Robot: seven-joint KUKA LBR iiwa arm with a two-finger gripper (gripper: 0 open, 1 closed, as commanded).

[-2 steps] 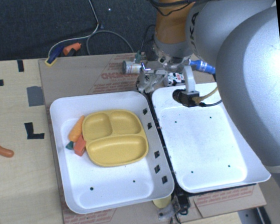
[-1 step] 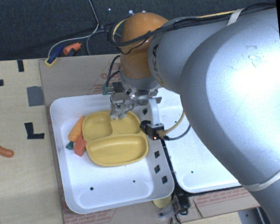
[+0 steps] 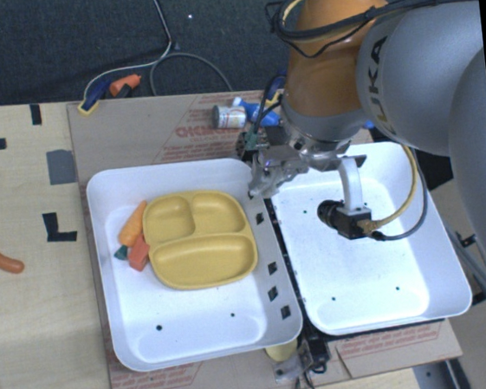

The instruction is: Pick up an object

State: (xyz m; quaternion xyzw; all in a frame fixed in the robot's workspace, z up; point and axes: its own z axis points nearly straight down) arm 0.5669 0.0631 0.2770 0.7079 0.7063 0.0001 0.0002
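We see the gripper [image 3: 263, 182] hanging over the far end of the wall that the two bins share, at the far right corner of the left bin [image 3: 198, 338], and from this angle we cannot tell whether it is spread or pressed together. The grey arm [image 3: 424, 64] reaches in from the right, and its orange band [image 3: 330, 40] sits high above the right bin [image 3: 387, 308]. The things to pick up all lie in the left bin. A yellow divided plate [image 3: 200, 238] rests flat in the middle, with two small compartments on its far side and one long compartment on its near side; its far right corner lies just beside the gripper. An orange carrot-shaped toy [image 3: 131, 225] lies tilted against the plate's left edge, and a small reddish piece [image 3: 138, 257] lies just below the carrot, also touching the plate's left rim. Both bins stand on a brown cardboard sheet [image 3: 131, 132]. On the pale bench [image 3: 32, 335], well to the left of the bins, we see an orange sausage-shaped toy [image 3: 0, 254]. Beyond the sheet's far left corner an orange, yellow and blue clip [image 3: 113, 88] lies on the end of a black cable [image 3: 164, 33].
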